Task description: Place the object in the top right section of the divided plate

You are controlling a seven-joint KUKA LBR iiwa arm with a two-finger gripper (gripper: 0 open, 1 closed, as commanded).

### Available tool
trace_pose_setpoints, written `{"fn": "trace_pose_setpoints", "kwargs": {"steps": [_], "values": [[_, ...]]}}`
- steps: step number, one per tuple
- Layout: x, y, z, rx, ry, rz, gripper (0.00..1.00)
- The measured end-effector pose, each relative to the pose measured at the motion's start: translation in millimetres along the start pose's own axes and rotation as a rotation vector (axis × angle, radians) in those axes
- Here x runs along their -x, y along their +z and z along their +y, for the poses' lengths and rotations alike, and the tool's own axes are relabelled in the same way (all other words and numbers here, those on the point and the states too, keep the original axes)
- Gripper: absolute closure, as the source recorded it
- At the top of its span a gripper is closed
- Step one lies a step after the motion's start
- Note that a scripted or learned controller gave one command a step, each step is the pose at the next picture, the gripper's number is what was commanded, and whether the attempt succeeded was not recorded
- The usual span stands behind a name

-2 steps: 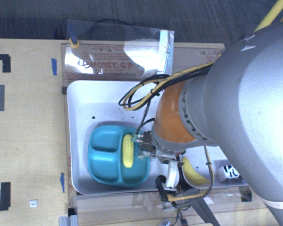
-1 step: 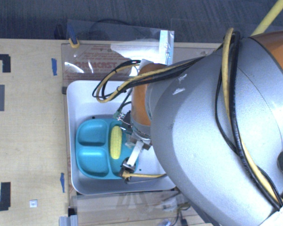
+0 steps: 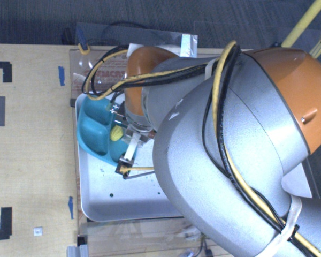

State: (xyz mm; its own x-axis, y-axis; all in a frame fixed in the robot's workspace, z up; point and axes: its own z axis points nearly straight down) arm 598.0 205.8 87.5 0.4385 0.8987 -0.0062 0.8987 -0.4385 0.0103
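A blue divided plate (image 3: pixel 96 127) lies at the left end of the white bin (image 3: pixel 104 199); the arm covers its right part. A small yellow object (image 3: pixel 116 134) sits on the plate near its right side, against a divider ridge. I cannot tell which section it is in, because the arm hides much of the plate. My gripper (image 3: pixel 119 121) hangs right over the plate, just above and beside the yellow object. The wrist blocks the view of how the gripper stands at the object.
The big grey arm with its orange band (image 3: pixel 289 90) covers the right half of the view. Yellow and black cables (image 3: pixel 104 63) loop over a clear plastic sheet (image 3: pixel 93 68) at the far bin. Tan bench (image 3: pixel 32 143) with blue tape marks lies left.
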Motion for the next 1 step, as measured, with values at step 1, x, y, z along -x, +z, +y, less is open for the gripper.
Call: {"fn": "trace_pose_setpoints", "kwargs": {"steps": [1], "values": [[-41.6, 0.5, 50.8, -0.034, -0.131, -0.012, 1.0]]}}
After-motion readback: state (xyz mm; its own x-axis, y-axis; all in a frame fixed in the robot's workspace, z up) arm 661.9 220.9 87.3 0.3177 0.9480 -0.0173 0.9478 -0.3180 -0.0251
